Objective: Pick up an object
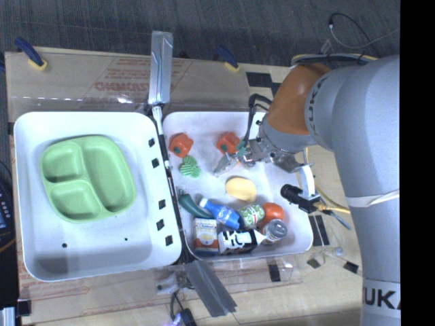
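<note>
Two white bins (27, 202) on cardboard-covered bench (122, 80); claw (228, 160) over right bin, grip unclear.

A green divided plate (86, 175) with three compartments lies in the left white bin (27, 250), toward its 12 o'clock half. A metal bar (159, 70) stands on the divide between the bins at 12 o'clock. Two blue clamps (30, 53) (226, 57) grip the cardboard-coloured worktop (115, 80) along its 12 o'clock edge. Black cable (346, 29) loops over dark carpet (224, 12) at 1 o'clock.
</note>
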Robot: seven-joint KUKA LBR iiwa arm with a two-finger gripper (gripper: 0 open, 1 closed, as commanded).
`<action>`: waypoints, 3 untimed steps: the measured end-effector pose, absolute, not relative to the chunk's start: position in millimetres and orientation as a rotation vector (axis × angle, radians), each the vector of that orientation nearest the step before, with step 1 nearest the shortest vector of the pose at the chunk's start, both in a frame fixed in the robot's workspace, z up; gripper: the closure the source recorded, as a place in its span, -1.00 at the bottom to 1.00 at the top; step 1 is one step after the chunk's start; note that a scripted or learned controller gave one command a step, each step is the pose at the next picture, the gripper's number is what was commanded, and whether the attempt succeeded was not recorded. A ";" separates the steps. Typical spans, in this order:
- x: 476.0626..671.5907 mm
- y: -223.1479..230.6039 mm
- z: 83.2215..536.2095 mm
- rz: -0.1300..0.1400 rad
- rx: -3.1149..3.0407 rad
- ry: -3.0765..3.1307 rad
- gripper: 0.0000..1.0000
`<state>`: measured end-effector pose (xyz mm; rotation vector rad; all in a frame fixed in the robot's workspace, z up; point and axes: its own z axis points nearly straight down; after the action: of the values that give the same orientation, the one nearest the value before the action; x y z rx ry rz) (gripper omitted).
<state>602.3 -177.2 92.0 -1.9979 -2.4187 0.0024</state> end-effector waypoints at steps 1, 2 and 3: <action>626.7 -188.9 93.1 0.000 -2.098 -2.340 -1.00; 627.2 -187.7 103.4 0.001 -2.091 -2.345 1.00; 569.5 -176.0 122.6 0.002 -1.880 -2.513 1.00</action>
<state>569.5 -176.0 122.6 -1.8801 -2.5127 0.0018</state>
